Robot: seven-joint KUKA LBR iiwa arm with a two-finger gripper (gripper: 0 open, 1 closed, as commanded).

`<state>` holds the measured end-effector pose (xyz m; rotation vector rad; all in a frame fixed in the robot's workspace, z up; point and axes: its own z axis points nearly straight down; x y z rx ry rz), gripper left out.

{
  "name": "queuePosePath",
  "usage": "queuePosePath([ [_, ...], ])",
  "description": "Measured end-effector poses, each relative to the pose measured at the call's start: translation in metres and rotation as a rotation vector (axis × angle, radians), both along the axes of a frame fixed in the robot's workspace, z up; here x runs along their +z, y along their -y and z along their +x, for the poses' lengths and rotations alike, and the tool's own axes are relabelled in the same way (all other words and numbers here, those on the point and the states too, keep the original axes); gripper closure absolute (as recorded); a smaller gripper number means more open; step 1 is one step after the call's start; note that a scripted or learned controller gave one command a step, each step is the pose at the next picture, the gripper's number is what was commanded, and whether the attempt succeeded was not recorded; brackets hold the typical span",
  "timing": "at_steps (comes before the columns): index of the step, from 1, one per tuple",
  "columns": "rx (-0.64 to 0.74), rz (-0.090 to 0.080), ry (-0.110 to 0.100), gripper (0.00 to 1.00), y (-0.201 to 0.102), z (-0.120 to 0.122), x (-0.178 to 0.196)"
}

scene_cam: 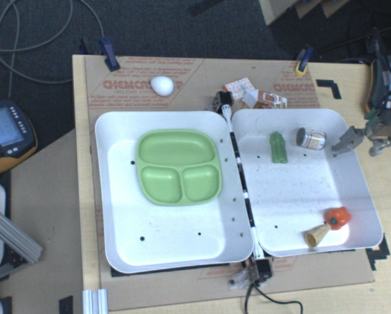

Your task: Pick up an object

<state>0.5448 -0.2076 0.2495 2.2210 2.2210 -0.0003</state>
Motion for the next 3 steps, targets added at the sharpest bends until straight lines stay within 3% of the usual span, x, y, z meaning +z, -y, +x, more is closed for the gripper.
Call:
queuePosePath([
  [1, 0.001, 0.001, -0.002, 0.0, -0.014, 0.032, -0.107],
  [2, 0.003, 0.001, 0.002, 0.0, 0.002, 0.116, -0.161],
  [3, 0.005, -0.002, 0.006, 1.0, 0.002, 0.118, -0.149],
])
